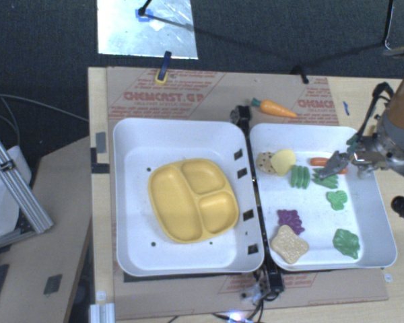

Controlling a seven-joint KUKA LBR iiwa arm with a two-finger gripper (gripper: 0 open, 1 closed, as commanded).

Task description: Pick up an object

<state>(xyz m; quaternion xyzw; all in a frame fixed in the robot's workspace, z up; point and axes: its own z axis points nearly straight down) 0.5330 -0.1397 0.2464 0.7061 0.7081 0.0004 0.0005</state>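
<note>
1. The left bin (131, 147) held one thing: a yellow divided plate (192, 198) with three compartments, lying near the middle of the bin floor and turned at a slant.

2. Behind the bins, on the cardboard (188, 93) under them, a toy carrot (275, 108) lay outside both, near the far corner of the right bin.

3. The right bin (374, 244) held the small toy foods. At its left side, near the far wall, a cookie (265, 163) touched a pale yellow round piece (283, 159).

4. Just beside that, a ribbed green piece (299, 177) lay toward the bin's middle.

5. Nearer the front, a purple grape bunch (291, 219) sat just behind a slice of bread (289, 245) in the front left corner.

6. An orange-red stick (319, 161) lay near the far wall, right by my fingers.

7. A small green leafy piece (337, 199) lay in the middle right, and a larger green leafy piece (346, 242) sat toward the front right.

8. My pincer (333, 165) hung low over the far right part of the right bin, tips pointing left toward the orange-red stick and a green bit under them. I could not tell whether it was spread or clenched, nor whether it gripped anything.
</note>
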